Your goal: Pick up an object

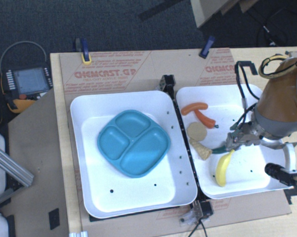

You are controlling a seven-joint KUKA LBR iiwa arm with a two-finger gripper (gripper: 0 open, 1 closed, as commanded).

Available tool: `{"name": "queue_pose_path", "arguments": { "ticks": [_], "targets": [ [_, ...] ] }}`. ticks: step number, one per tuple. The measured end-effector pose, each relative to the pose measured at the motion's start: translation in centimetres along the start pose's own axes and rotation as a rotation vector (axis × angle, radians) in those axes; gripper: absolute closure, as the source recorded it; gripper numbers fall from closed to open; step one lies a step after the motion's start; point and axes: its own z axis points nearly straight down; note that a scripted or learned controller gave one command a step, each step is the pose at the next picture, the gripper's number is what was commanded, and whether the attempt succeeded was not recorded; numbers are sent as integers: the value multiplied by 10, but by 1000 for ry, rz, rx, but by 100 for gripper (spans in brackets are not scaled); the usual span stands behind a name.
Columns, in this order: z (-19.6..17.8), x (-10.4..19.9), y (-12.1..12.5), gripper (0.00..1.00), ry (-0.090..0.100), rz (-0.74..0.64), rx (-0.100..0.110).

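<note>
1. The fingers (235, 144) hang low over the right bin (257, 181), beneath the grey wrist and its orange band; whether they are spread or pressed together cannot be told, since the wrist's bulk and dark cables cover them.
2. Just below the fingers and a little to their left lies a yellow banana (222, 169), its upper tip reaching up toward them; contact cannot be judged.
3. Left of the fingers sit a beige lump (197, 132) and a small tan piece (202, 151), near each other.
4. Above and left of the fingers are an orange sausage shape (194, 107) and a carrot-like piece (205, 118).
5. Well apart to the left, the left bin (86, 159) holds a blue divided plate (134, 143).
6. Both bins rest on the counter (135, 66).
</note>
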Motion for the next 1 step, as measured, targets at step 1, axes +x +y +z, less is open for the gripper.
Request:
{"name": "queue_pose_path", "arguments": {
  "ticks": [1],
  "targets": [
    [-53, 8, -5, 100, 1, 0, 0]
  ]
}}
